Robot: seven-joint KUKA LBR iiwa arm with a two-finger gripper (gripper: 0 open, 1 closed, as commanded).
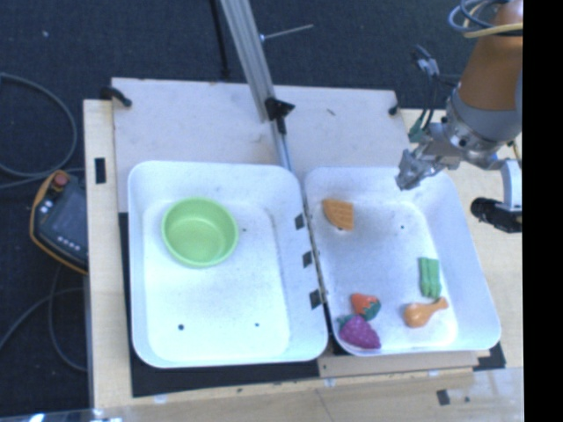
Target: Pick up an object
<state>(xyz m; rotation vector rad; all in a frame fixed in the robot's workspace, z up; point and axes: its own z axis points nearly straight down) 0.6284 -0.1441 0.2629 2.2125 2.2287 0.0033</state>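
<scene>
The gripper (410, 179) hangs over the far edge of the right bin (471, 262), its dark tip pointing down toward the bin's floor. Whether it is open or closed cannot be told at this angle, and nothing shows in its grasp. Above it rises the grey wrist and the orange band of the arm (489, 69).

Taking the right bin as the landmark: the nearest thing to the gripper is an orange wedge (339, 214) in the bin's far left part, off to the gripper's side. A green stick (429, 277) lies along the bin's right side. In the near part are an orange gourd-shaped toy (422, 312), a red-and-green piece (365, 305) and a purple bunch of grapes (360, 332), the last two just beside each other at the bin's near left corner. Left of the right bin sits the left bin (149, 323) with a green bowl (201, 231) in it.

No object lies directly under the gripper, so a straight descent would likely close on bare plastic. The red-and-green piece and the grapes crowd together against the wall, and a grab there could jam or nudge one aside.
</scene>
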